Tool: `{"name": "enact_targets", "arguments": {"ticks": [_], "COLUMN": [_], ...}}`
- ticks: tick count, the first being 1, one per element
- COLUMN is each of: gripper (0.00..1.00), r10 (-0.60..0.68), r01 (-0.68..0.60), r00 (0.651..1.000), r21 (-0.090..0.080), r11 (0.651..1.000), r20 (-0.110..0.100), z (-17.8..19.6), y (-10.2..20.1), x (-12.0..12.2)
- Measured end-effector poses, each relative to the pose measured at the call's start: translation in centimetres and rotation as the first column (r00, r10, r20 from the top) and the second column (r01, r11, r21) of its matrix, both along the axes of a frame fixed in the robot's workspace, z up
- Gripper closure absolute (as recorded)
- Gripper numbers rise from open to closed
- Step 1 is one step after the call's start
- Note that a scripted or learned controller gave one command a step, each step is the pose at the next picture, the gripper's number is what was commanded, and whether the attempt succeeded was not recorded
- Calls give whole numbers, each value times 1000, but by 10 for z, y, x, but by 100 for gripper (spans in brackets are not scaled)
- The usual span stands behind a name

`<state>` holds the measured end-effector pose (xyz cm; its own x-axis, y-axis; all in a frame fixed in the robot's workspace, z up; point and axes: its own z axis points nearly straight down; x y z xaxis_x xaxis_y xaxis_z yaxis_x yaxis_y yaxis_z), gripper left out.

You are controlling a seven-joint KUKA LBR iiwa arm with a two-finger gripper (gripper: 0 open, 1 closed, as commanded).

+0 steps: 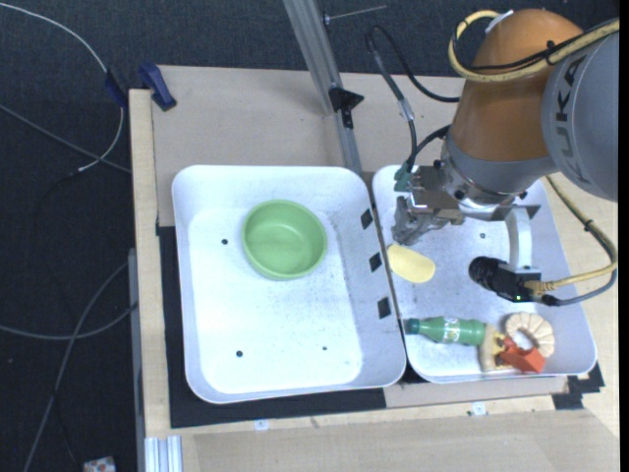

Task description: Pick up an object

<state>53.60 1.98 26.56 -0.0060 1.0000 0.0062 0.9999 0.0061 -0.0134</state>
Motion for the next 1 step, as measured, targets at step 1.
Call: {"name": "enact_targets", "arguments": {"ticks": [1], "gripper": [100], "r10": [1], "r01": [-1], "r00": [1000], "r21": [-2], "r11": [1000], "r20": [-4], "z": [-19], "y": [57], "x": [-13]}}
